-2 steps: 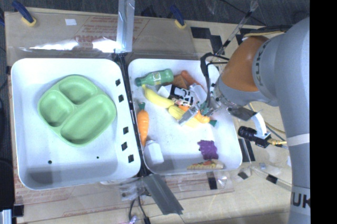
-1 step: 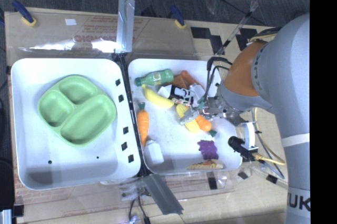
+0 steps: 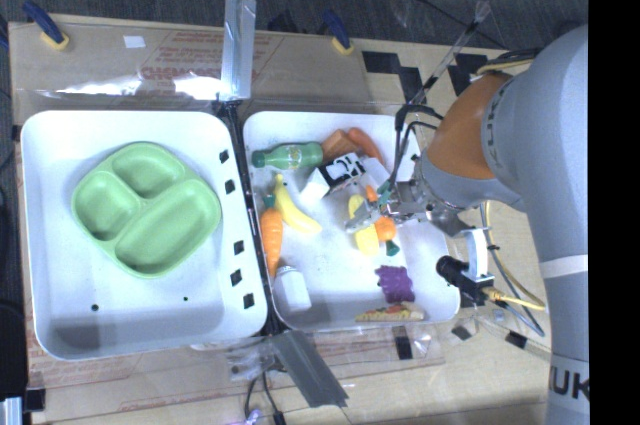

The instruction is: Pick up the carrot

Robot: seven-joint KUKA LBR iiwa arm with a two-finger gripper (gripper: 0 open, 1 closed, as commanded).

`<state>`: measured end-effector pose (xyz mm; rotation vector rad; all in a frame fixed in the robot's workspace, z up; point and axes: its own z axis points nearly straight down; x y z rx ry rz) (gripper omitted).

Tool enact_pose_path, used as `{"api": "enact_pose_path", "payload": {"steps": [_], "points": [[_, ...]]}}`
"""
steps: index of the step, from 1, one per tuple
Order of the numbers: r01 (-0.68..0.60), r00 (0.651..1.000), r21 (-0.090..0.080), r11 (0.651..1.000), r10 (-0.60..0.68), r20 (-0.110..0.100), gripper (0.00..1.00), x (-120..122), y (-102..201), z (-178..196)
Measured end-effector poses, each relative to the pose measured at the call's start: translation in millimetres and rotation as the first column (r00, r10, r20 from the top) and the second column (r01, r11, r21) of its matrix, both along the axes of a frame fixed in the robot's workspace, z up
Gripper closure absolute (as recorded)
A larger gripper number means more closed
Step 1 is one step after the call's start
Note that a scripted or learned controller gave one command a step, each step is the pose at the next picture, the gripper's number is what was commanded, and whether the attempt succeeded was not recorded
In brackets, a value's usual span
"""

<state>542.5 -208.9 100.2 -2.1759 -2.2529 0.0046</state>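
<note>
Carrot [image 3: 271,235] lies in the right bin [image 3: 330,318], hard against its left wall, lengthwise up-down in frame, thin tip pointing toward the bottom. A banana [image 3: 295,209] sits just beside it to the right, near-touching at the carrot's upper end. A green bottle [image 3: 288,155] lies across above both. A small white cup [image 3: 293,289] stands near the carrot's tip.

Arm enters from the right; the jaws [image 3: 378,215] sit mid-bin, right of centre of frame, among small yellow and orange pieces [image 3: 368,235]. Cannot tell whether the jaws are open or closed; clutter and the wrist hide them. Nothing visibly gripped. The carrot is well apart from them, untouched.

Left bin holds a green divided plate [image 3: 147,206]; not relevant.

Judgement on the step: approach not yet made.
- Lift clear of the clutter first.
- Travel left, over the carrot's thick middle.
- Close across its width, not along it.
- The wall crowds one side, so the wall-side finger has little room; descend slightly inboard.
- Banana risk: a wide opening could catch it too.

Purple grapes [image 3: 396,284] at lower right stay out of the path.
</note>
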Motion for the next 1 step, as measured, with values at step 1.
{"api": "enact_pose_path", "payload": {"steps": [1], "points": [[-0.129,0.992,-0.005,0.992,0.129,0.016,1.00,47.6,54.3,114.1]]}}
